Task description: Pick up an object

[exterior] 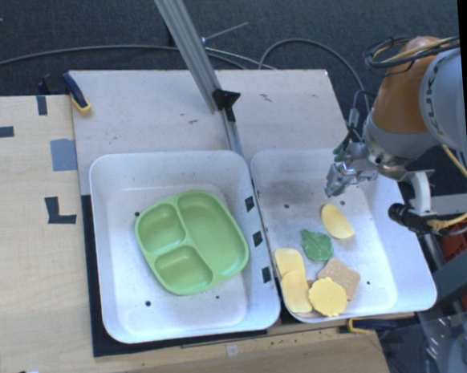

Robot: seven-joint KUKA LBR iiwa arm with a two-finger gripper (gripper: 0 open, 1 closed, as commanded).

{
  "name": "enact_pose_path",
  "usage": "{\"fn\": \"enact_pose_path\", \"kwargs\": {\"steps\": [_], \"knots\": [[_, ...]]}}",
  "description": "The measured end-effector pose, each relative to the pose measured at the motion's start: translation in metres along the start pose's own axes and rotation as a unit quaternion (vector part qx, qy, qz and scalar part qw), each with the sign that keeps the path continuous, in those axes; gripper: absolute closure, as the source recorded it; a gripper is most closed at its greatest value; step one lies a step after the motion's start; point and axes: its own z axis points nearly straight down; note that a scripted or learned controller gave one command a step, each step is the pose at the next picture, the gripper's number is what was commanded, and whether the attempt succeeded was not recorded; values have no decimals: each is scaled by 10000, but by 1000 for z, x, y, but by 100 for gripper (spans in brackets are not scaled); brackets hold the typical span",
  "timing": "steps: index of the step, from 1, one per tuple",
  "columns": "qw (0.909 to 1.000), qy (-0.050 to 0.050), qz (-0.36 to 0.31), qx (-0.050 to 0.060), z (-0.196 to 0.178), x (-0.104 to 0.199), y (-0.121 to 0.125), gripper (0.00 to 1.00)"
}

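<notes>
Claw [336,185] above yellow piece [337,221]

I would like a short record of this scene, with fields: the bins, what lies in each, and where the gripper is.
left bin: holds a green divided plate
right bin: holds a yellow oval piece, a green leaf-shaped piece, two yellow pieces, a tan slice and a yellow round piece
gripper: over the right bin, just above the yellow oval piece in the picture
held object: none seen
</notes>
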Motion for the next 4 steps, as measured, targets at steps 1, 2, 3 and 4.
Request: {"fn": "enact_pose_path", "kwargs": {"steps": [1,2,3,4], "knots": [[10000,0,0,0,-53,0,2,100],[10000,15,-21,27,-56,45,3,100],[10000,12,-9,35,-48,99,5,100],[10000,16,-29,39,-44,158,6,100]]}}
